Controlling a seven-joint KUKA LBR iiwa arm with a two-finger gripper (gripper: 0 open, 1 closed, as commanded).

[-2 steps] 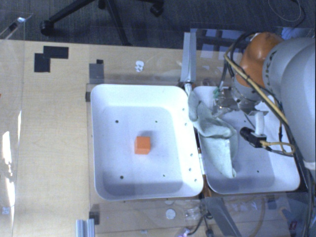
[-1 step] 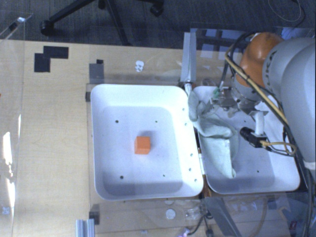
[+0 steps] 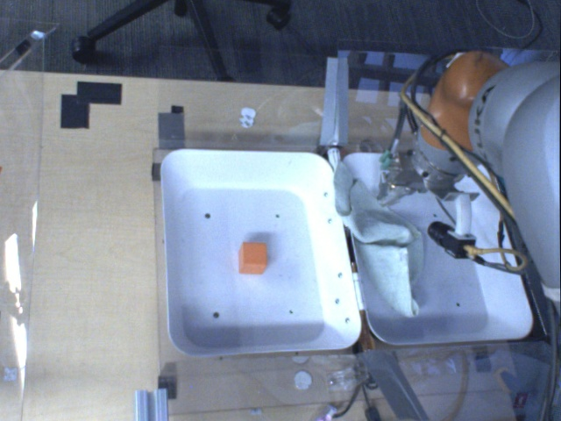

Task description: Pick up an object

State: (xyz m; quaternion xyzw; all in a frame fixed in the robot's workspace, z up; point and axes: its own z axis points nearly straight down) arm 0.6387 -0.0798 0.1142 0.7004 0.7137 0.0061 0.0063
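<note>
Lying crumpled just below-left of the gripper [image 3: 396,181], pale cloth [image 3: 383,246] sprawls along the right bin's [image 3: 491,318] left side, top edge nearly at the tool. Grip state: cannot tell from this angle. Orange cube [image 3: 253,258] sits well apart to its left, mid left bin [image 3: 188,235].

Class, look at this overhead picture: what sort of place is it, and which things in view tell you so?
Probably a robotics lab or test cell. A robot arm reaches over two white bins on a bench; one holds an orange cube, the other a cloth. An office chair base stands on carpet.
</note>
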